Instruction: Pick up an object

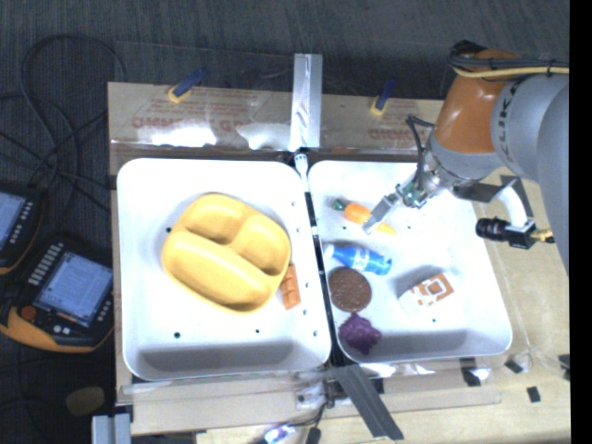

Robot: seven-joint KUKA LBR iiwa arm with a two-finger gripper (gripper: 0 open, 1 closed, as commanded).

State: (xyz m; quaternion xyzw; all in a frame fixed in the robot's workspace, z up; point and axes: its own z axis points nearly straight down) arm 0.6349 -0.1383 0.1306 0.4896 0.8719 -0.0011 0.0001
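My gripper [376, 217] hangs over the upper left part of the right bin [481, 276], coming down at a slant from the orange wrist band [472, 109]. Its tip is just right of a small orange carrot with a green end [351, 212] and above a small yellow piece [385, 230]. Below these lie a blue bottle [363, 259], a brown disc [351, 289], a purple bunch [359, 333] and a white and orange box [428, 289]. Nothing shows as lifted off the bin floor.
The left bin [148, 340] holds a large yellow loaf-like object [227, 251] and a small orange piece [290, 287] against the divider [313, 248]. Two tablets with cables [65, 289] lie on the floor to the left of the bench.
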